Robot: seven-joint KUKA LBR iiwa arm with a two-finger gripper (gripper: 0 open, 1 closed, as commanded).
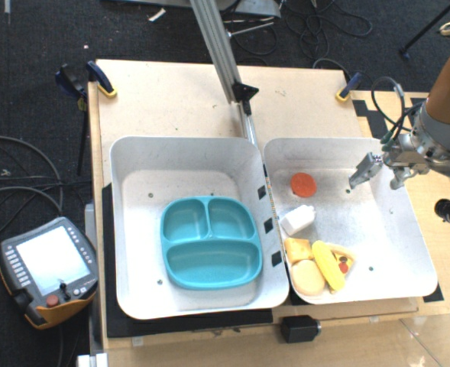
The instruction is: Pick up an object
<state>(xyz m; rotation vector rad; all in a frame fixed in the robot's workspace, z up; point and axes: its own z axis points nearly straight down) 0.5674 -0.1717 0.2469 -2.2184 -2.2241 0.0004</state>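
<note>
My gripper [380, 173] hangs open over the far right part of the right bin [377, 228], its two fingers spread with nothing between them. A round orange-red object [303, 183] lies on the bin floor well to the gripper's left. A white block [297, 219] rests near the bin's left wall. At the bin's near left corner lie a yellow banana-like object [331, 264], a yellow piece [297, 248] and a pale round object [309, 279], packed together.
The left bin [133, 205] holds a teal divided plate [208, 241]. A metal pole [218, 40] slants over the bench toward the bins' shared wall. A pendant [49, 270] lies on the floor at left. Clamps sit at the bench's far corners.
</note>
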